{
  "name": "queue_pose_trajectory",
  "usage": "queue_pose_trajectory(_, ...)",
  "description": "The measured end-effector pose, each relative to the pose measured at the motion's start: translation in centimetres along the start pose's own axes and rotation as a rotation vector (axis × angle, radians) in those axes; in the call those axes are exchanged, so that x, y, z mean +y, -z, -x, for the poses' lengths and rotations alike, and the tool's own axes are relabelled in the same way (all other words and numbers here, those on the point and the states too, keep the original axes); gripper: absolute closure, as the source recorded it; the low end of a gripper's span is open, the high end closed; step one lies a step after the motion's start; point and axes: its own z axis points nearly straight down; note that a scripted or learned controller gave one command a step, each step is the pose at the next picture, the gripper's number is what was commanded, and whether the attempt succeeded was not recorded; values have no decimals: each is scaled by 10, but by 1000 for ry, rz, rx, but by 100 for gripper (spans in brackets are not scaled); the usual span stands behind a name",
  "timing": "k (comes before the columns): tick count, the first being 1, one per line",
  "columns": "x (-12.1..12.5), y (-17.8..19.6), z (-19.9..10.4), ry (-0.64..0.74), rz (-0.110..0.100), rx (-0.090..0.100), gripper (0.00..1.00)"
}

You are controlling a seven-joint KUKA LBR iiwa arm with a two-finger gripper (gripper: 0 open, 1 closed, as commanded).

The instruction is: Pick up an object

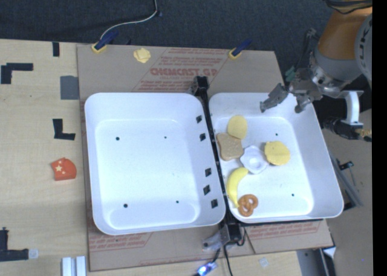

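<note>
The right bin (314, 148) holds several toy foods: a yellow lemon-like piece (237, 127), a tan bread slice (230, 146), a white egg-like piece (253, 161), a round yellow piece (277, 153), a banana (236, 184) and a pretzel (247, 204). My gripper (283, 102) hangs above the bin's far right corner, up and to the right of the food. Its two dark fingers are spread apart with nothing between them.
The left bin (97, 148) stands beside the right one, joined by a black divider (205, 148). A red toy piece (64, 169) lies on the bench at the left. A small yellow piece (142, 55) rests on the cardboard behind the bins.
</note>
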Motion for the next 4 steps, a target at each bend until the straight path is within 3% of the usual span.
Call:
queue_pose_trajectory(1,0,10,-1,1,-1,0,100)
queue_pose_trajectory(2,-50,219,-55,5,15,-1,100)
queue_pose_trajectory(3,-82,46,-120,4,-15,3,100)
queue_pose_trajectory(4,-104,178,-166,5,7,1,100)
